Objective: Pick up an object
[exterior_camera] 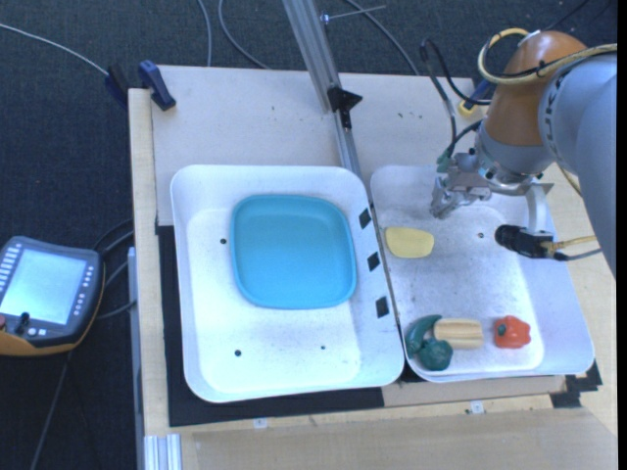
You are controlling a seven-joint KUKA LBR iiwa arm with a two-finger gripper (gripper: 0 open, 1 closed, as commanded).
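Pale yellow and softly rounded, the yellow piece (409,242) lies on the floor of the right bin (558,306), close to its left wall and apart from the other contents; it is taken here as the likely object of the task. It appears to be a light toy food item, probably hollow plastic or foam, with a smooth skin that could slip under pinch, so a hold across its narrower width, near the middle, seems the safest. The tool (446,204) hangs over the far part of the same bin, at roughly 2 o'clock from the yellow piece and near it, with no object between its fingers; whether the fingers stand apart or together cannot be told from this slanted view. At the near edge of the bin, around 6 o'clock from the tool, sit a green piece (428,343), a tan cylinder (458,333) touching it, and a red piece (510,332) just beside. The left bin (196,262) on the worktop (245,116) carries a blue tray (293,250).
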